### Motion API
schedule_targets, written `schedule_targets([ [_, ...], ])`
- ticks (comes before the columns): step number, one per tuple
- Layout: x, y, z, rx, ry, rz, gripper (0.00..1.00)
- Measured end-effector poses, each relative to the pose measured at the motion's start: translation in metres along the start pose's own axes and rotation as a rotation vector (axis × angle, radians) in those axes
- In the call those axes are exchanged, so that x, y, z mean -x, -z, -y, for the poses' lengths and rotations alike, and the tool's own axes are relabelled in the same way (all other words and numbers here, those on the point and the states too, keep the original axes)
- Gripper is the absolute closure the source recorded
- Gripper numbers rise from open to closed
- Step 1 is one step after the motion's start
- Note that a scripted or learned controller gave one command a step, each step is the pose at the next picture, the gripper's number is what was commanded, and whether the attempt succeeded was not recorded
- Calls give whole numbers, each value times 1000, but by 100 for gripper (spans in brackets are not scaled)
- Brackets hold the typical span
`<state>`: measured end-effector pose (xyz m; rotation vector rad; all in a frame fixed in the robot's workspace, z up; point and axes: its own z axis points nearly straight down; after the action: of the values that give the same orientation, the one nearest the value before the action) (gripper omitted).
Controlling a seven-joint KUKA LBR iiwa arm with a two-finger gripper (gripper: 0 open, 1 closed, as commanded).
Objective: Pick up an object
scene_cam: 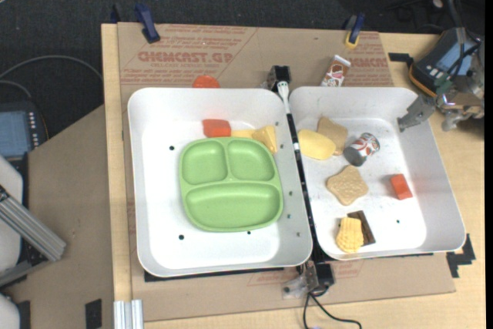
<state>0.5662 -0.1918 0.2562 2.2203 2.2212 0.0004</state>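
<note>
A cardboard-topped bench (231,58) bears two bins. The gripper (416,113) hangs at the right bin's (431,219) far right rim, its grip unreadable. A can (362,148) lies mid-bin, bare floor to its right.

Divided plate (229,185) in left bin (154,189)

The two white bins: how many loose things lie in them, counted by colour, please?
Green: 1, the divided plate.
Orange-red: 2, a block in the left bin and a block in the right bin.
Yellow: 3, a wedge, a lemon-like piece and a corn-like piece.
Tan: 2, a cracker and a flat piece.
Grey: 1, a small can.
Total: 9.
</note>
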Motion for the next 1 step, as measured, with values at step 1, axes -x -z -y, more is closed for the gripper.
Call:
schedule_targets([
  [1, 33, -113, 24, -9, -4, -3, 0],
])
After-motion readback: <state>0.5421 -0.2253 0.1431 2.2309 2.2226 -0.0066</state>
